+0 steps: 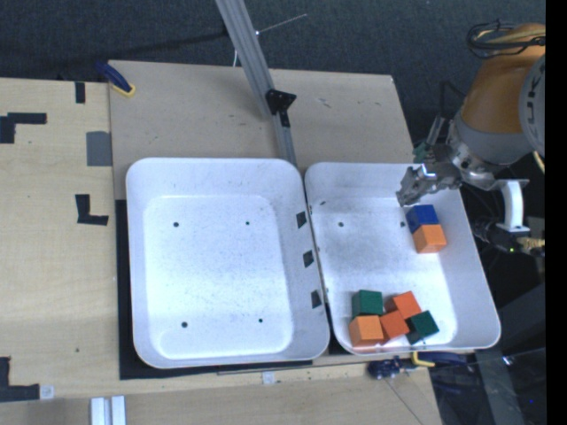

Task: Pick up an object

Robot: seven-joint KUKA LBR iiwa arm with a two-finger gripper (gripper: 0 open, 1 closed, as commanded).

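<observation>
Blocks, the things to be picked, all lie in the right bin: a blue block touching an orange block near the bin's far right edge, and a cluster at its near edge made of a green block, an orange cube, a red-orange block and a dark green block, all packed against one another. Going from the left, the bench is pale wood with black tape marks and a grey patch near its left edge, and a blue and yellow tool lies at its far left corner; beyond the far edge is dark grey carpet. The left bin sits on a black mat and shows a bare white floor with four small dark dots. A grey metal bar slants down from the top of the view to the seam between the bins, with a black clamp on it. The arm comes in over the bench's right edge, and the gripper hangs over the right bin's far right part, just beyond the blue block; whether its tips are apart or together cannot be told, and nothing is seen between them. No writing can be read.
</observation>
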